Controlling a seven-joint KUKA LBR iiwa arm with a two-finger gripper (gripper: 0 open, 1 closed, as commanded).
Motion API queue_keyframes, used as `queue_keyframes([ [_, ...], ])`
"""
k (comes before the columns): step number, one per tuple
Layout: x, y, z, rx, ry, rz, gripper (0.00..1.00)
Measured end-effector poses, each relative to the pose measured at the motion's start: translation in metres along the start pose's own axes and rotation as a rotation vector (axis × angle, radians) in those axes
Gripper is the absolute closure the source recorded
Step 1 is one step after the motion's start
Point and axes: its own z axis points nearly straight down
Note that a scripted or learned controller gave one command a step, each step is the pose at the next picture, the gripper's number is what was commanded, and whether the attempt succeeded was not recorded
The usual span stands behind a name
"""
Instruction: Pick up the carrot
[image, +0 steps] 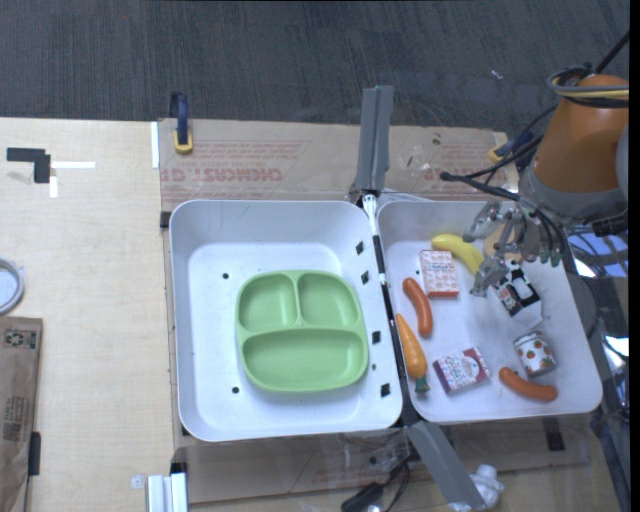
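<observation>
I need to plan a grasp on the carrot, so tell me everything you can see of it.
The carrot is a small orange toy, plastic by its look, tapering to a point at its upper end, with a green leafy stub at its lower end. It lies flat in the right bin, close along that bin's left wall, its length running roughly up and down the view with a slight slant. A red-orange sausage lies just above and right of it; whether they touch is unclear. The gripper is well apart, above the bin.

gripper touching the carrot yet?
Apart. Camera view shows the gripper near the banana, with bare bin floor between it and the carrot.
</observation>
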Motion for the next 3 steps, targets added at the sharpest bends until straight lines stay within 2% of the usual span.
queue_keyframes([
  [1, 0.003, -0.045, -0.004, 0.0, -0.001, -0.449, 0.0],
  [2, -0.017, 0.017, -0.073, 0.0, 0.0, -0.157, 0.0],
  [3, 0.033, -0.01, 0.045, 0.0, 0.003, -0.133, 0.0],
])
